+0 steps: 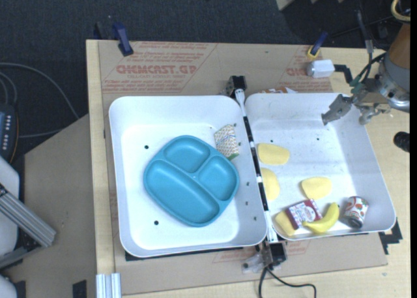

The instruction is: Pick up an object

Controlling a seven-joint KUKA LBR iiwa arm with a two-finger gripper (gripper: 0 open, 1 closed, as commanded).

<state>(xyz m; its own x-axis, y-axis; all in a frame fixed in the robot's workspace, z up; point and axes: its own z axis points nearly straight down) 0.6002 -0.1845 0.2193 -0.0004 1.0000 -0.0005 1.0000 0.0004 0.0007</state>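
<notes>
Dark carpet surrounds a plywood bench [189, 72] on which two shallow white bins sit side by side. At the middle of the left bin [130, 120] lies a blue divided plate [189, 179], with a small patterned scrap [226, 139] just beyond it by the bin's right wall. The right bin [371, 160] carries the likely targets: one yellow chip [272, 154] near its left wall, another [268, 184] just below that, a third [316, 187] toward the middle, and along the near edge a red packet [302, 213] touching a banana [323, 220], with a small can [354, 210] in the near right corner.

Grey fingers of the gripper [348, 109] hang over the far right corner of the right bin, with the arm reaching in across the bin's right wall. Both fingers look spread with nothing between them, so the jaws stand open and empty.

I judge this to be the approach step: no object has been chosen by contact yet, and all of them lie well apart from the fingers. Next, the gripper needs to travel toward the near part of the bin, settle above one item and descend. Flat chips would be hard to pinch; the can or banana seems a safer choice, though the cluster by the near edge leaves little room for the fingers.
</notes>
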